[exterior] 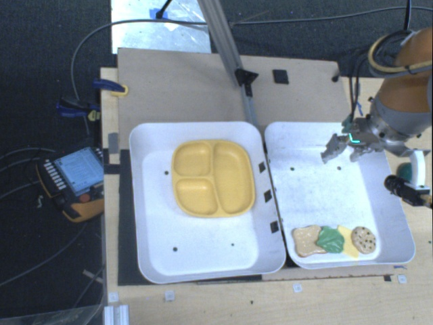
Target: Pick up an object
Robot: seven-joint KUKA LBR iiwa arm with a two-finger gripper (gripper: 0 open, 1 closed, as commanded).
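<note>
Objects for pickup: toast point(307, 240), green piece point(331, 239) & cookie point(364, 239) lie bunched at near edge of right bin point(318, 188). We see gripper point(343, 149) above bin's far right, fingers spread, nothing between them. Yellow tray point(212, 177) in left bin point(152, 202).

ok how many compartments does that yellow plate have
3. The plate in the left bin has one compartment at upper left, one at lower left, and one long one down its right side. None look hidden.
</note>
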